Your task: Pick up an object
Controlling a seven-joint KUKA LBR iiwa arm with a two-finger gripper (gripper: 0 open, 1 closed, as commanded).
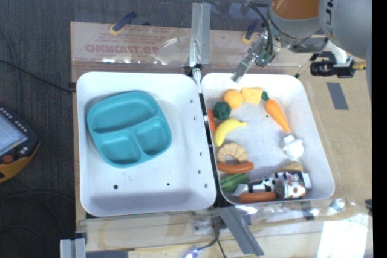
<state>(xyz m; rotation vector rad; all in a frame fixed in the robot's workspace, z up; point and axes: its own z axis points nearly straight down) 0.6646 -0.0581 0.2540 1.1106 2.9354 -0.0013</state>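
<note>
The left bin (97, 184) holds a blue tray (128, 127) toward its far left corner. The right bin (314, 136) is crowded — orange (233, 98), banana (228, 129) and hot dog (234, 167) along its left side, a carrot (277, 114) nearer the right rim. The gripper (249, 64) hangs over that bin's far edge — whether its fingers are apart or together, I cannot tell — carrying nothing visible.

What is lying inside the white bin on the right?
The right bin holds toy food: banana, carrot, orange, hot dog. Items at its near edge overlap, partly hidden.
</note>
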